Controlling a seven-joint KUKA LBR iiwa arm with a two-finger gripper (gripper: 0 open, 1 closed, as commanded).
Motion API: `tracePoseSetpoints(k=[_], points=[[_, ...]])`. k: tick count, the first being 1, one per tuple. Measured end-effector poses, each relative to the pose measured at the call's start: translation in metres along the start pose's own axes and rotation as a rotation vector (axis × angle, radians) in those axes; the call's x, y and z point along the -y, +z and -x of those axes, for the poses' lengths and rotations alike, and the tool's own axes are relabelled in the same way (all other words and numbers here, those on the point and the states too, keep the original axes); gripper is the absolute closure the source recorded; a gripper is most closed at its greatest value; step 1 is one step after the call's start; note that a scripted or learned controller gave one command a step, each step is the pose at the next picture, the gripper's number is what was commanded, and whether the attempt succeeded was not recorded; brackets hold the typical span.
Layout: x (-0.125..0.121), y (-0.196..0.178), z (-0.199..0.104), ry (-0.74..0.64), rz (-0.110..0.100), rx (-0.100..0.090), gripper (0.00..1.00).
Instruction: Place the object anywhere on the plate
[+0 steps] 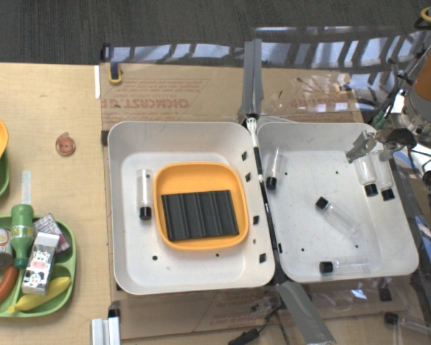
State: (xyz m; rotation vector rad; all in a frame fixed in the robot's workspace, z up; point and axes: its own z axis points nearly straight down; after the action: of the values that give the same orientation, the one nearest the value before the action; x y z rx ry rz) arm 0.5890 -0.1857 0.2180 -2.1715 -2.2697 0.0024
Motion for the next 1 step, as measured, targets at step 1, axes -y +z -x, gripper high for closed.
tracePoseSetpoints(k=[1], points=[[0.0, -0.0001, 0.0, 0.0, 0.0, 0.0, 0.0]])
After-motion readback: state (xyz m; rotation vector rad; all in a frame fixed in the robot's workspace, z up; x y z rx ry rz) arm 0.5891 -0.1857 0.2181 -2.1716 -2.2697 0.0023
